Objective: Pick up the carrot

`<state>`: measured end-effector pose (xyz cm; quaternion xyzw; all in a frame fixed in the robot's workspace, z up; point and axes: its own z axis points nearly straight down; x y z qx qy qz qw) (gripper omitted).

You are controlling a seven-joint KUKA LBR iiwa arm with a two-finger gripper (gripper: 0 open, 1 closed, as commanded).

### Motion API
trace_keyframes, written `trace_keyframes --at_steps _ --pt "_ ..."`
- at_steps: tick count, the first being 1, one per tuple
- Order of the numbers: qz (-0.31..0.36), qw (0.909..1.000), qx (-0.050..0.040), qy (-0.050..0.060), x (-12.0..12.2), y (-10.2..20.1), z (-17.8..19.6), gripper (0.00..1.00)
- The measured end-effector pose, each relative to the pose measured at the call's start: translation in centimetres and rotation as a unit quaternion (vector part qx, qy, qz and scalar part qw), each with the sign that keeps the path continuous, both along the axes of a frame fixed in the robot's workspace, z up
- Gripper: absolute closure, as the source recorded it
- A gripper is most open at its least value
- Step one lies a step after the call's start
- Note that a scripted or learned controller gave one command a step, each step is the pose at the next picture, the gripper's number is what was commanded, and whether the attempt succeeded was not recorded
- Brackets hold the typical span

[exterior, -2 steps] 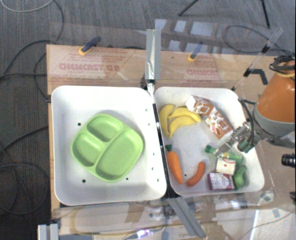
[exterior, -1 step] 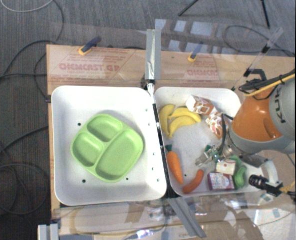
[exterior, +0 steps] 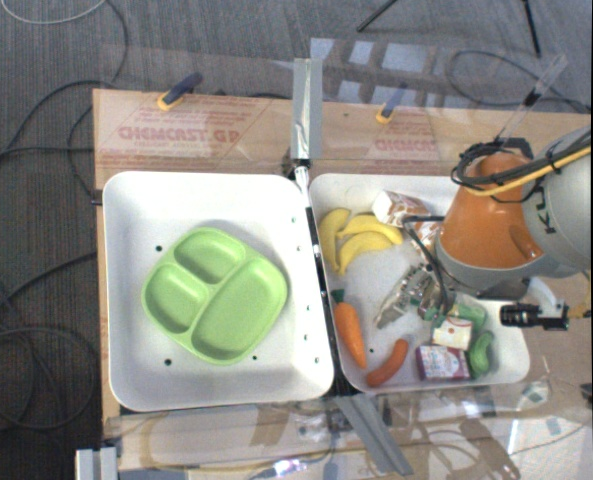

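The carrot point(exterior: 351, 334) is orange with a green stub at its top and lies lengthwise near the left wall of the right bin point(exterior: 416, 190). My gripper point(exterior: 402, 304) hangs over the middle of that bin, to the right of the carrot and a little above it, apart from it. Its metal fingers point down and to the left and stand open with nothing between them. The arm's orange band point(exterior: 486, 223) rises behind the gripper.
In the right bin, bananas point(exterior: 351, 238) lie at the back left, a red sausage point(exterior: 387, 364) in front beside the carrot, a small packet point(exterior: 442, 361) and a green piece point(exterior: 481, 352) at the front right. A green divided plate point(exterior: 216, 294) sits in the left bin point(exterior: 126, 268).
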<state>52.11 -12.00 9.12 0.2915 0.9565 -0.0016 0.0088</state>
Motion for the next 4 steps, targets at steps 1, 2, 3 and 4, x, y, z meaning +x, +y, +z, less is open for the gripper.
trace_keyframes --at_steps 1,2,3,4 --pt "-0.103 0.9947 0.0041 0.007 -2.0 1.8 17.6 1.0" --pt "-0.19 0.9817 0.0054 0.009 -3.8 5.5 14.7 1.0" --pt "-0.097 0.9952 0.0043 0.007 -3.7 11.6 22.4 1.0" --pt "0.009 0.9999 0.0028 0.007 1.2 3.2 18.5 1.0"
